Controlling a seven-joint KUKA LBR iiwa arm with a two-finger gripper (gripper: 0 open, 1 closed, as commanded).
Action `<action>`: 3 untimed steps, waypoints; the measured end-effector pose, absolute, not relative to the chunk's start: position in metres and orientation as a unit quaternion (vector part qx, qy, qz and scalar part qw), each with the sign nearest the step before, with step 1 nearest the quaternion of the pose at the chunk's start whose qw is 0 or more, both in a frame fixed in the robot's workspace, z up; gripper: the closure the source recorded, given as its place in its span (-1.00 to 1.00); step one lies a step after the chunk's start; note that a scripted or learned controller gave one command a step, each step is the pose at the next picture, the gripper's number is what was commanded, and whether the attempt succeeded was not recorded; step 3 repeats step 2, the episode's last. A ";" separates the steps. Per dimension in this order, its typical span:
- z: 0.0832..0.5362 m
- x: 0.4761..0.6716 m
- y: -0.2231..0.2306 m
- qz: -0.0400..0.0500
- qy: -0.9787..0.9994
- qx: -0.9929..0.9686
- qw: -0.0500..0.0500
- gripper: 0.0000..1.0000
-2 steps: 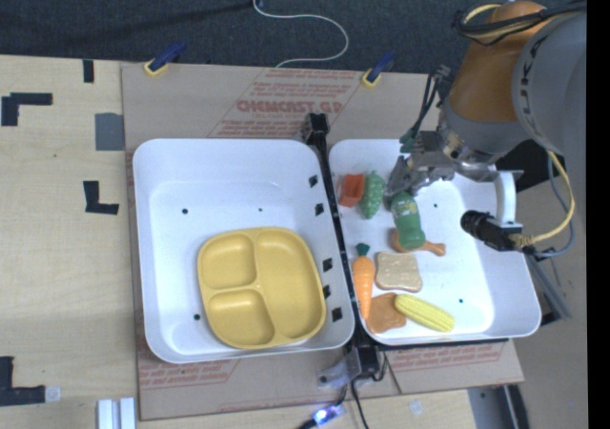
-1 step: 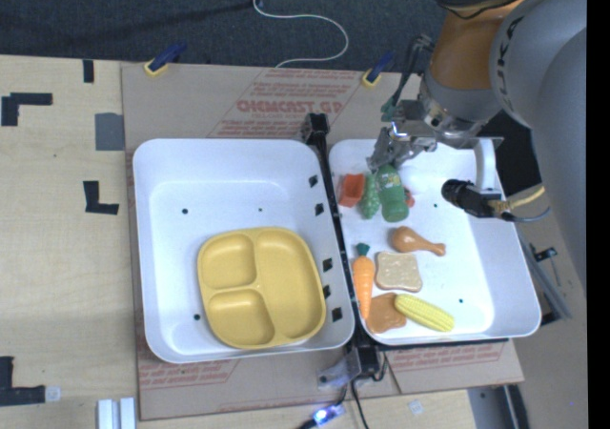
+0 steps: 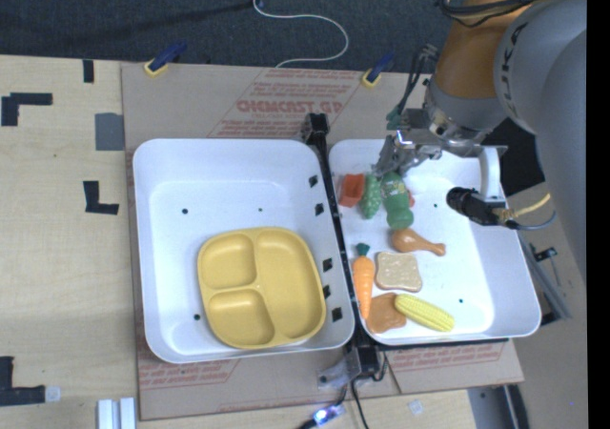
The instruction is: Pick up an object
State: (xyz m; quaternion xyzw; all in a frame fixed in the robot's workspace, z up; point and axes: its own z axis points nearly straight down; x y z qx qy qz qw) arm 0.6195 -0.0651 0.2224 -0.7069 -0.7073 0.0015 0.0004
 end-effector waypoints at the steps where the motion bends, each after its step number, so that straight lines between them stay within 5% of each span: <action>1: 0.215 0.616 -0.059 0.001 -0.707 -0.707 0.000 1.00; 3: 0.221 0.620 -0.064 0.001 -0.708 -0.707 0.000 1.00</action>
